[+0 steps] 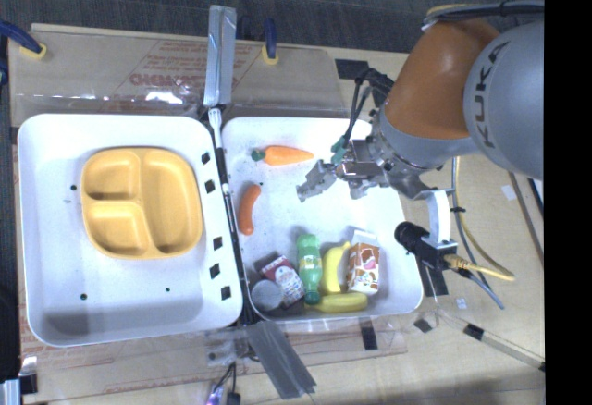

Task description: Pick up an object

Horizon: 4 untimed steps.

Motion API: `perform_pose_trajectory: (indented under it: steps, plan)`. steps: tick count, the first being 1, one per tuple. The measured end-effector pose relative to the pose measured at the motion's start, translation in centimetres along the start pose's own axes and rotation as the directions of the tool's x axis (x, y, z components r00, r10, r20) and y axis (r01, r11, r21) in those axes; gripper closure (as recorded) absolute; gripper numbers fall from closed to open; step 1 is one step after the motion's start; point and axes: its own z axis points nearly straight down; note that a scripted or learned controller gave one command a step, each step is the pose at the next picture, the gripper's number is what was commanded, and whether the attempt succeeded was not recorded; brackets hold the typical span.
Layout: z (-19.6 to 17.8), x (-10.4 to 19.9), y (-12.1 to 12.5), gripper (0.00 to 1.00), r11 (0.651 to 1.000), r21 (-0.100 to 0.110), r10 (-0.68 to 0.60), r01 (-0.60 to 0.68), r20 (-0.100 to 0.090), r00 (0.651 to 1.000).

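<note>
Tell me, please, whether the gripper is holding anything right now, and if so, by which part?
Nothing is held. The gripper hangs open over bare floor of the right bin, between the carrot and the sausage, touching neither.

Hidden and cut-off parts around the two white bins

The grey arm with its orange band [435,89] covers the upper right corner of the right shallow white bin [277,133], and the arm's far end runs out past the right side of the view. The two-finger gripper [317,181] is small and dim, so its finger spacing cannot be made out. The dark can with a red label [283,277] partly overlaps a grey round item [265,296] that is too unclear to name. The yellow banana [340,301] lies partly behind the green bottle [309,269] and the brown-and-white carton [363,266].
</note>
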Motion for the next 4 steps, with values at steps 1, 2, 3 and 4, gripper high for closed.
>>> perform_pose_trajectory:
  steps: [1, 2, 3, 4]
  plan:
    - [11.0, -6.1, -1.2, 0.0, 1.0, 0.0, -0.027, 0.027, 0.0, 1.0]
    - [16.1, -1.4, -2.8, 0.0, 0.995, -0.001, 0.102, -0.102, 0.0, 0.995]
    - [15.2, -1.4, -2.8, 1.0, 0.995, -0.002, 0.098, -0.098, 0.001, 0.995]
    - [6.0, 5.1, 5.1, 1.0, 0.993, -0.002, 0.115, -0.115, -0.001, 0.993]
